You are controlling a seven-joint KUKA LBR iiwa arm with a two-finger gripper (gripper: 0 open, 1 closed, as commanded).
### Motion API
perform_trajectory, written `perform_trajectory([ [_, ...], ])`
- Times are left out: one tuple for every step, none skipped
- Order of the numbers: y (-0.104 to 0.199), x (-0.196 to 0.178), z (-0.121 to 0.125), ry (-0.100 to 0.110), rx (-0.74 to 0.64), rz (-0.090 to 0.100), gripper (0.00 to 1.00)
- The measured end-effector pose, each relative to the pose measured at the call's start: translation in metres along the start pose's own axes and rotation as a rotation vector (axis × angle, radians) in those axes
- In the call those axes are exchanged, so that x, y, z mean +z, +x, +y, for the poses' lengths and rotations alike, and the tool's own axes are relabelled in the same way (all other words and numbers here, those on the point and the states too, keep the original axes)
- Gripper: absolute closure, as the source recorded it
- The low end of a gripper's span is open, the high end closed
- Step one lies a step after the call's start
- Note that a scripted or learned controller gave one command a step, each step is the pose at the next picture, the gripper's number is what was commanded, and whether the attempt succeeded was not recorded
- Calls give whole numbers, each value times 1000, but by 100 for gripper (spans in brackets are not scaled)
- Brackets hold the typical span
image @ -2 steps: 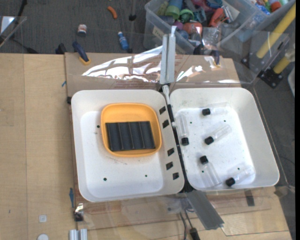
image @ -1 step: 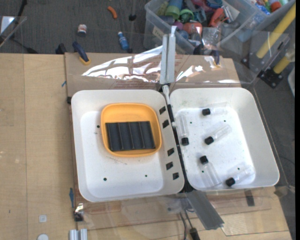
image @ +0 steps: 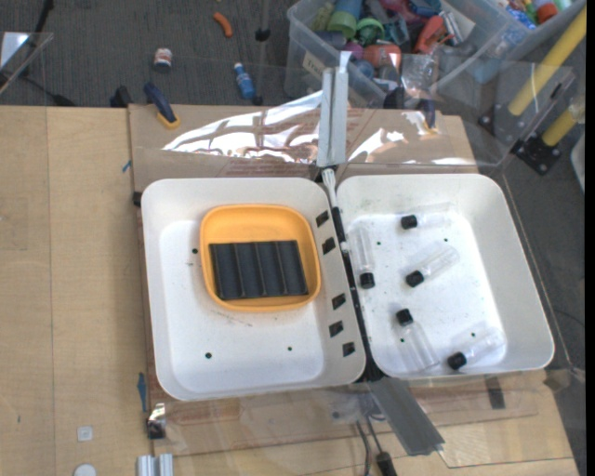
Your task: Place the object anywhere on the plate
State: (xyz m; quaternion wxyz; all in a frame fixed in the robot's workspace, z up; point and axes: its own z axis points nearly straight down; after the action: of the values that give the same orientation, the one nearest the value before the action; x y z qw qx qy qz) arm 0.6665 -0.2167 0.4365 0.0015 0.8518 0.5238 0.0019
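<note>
The floor along the top of the frame is grey carpet, with a clear tub of coloured toys [image: 390, 28] at upper right and a small blue-capped bottle [image: 244, 82] lying loose at upper centre. Below it, my wooden worktop [image: 65, 279] fills the rest of the frame. A crumpled shiny sheet [image: 270, 135] lies just behind the two bins.

The left bin [image: 242, 372] sits at centre left. In its upper half is the orange plate [image: 260, 216], a rounded square. A black ribbed block [image: 257, 270] lies flat on the plate and within its rim, with its ridges running up and down the frame.

The right bin [image: 521, 279] touches the left one along a middle seam, where a row of small black tabs [image: 337, 328] runs down. Five clear vials with black caps are scattered in this bin, all on their sides. One [image: 358, 249] lies close to the seam, one [image: 432, 265] at the middle, one [image: 408, 221] towards the top, one [image: 418, 342] lower down and one [image: 479, 351] at the lower right. None of them touches the plate.

I cannot tell how far open my tool is, or whether it has hold of anything.
</note>
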Motion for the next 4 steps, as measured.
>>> perform_trajectory([
  [2,0,0,3,-376,-1,100],
  [-3,0,2,0,-291,-1,100],
  [-2,0,1,0,-240,0,100],
  [0,0,0,1,-213,0,100],
])
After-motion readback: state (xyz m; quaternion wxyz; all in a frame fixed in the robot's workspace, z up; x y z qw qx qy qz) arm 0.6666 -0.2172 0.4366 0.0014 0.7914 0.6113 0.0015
